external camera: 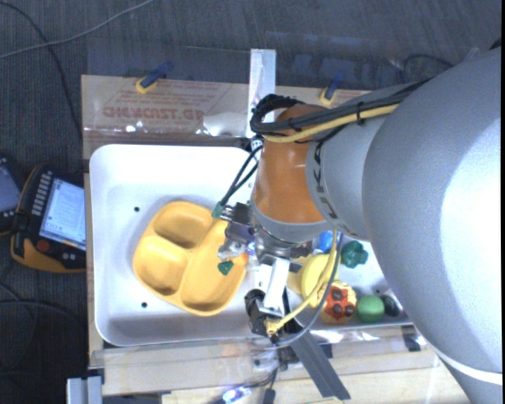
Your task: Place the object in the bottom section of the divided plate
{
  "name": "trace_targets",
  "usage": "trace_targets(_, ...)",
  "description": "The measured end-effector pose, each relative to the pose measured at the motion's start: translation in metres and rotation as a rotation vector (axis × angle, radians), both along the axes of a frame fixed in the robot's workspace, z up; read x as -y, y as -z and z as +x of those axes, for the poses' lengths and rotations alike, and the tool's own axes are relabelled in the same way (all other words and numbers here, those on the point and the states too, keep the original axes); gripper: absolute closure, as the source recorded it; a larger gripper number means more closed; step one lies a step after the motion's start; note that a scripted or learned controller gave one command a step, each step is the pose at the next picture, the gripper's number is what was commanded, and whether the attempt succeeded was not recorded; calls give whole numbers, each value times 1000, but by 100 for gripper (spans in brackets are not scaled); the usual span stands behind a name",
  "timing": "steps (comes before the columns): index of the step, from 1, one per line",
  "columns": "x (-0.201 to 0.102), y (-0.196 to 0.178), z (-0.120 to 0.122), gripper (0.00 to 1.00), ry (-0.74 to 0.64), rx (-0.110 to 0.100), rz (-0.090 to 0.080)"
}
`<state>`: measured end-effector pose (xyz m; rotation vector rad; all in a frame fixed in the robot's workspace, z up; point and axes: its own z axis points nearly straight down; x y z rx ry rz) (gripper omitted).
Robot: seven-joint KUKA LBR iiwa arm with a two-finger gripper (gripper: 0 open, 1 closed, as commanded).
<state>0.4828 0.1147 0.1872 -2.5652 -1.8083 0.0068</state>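
A yellow divided plate (181, 259) lies tilted in the left bin (118, 183), its large section toward the lower right. My gripper (233, 252) hangs over the plate's right edge, under the orange band of the arm. A small dark green object (225, 268) sits right at the gripper's tip, above the rim of the large section. I cannot tell whether it is held or resting on the plate.
The right bin, mostly hidden by the arm, holds a green ball (370, 308), an orange-red toy (341, 301), a yellow object (314, 273), a teal piece (353, 253) and a blue piece (324, 241). A handheld pendant (50, 221) lies left of the bench.
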Motion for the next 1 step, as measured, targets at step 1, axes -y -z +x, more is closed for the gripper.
trace_targets(1, 0, 0, 0, 0, 0, 0, 0)
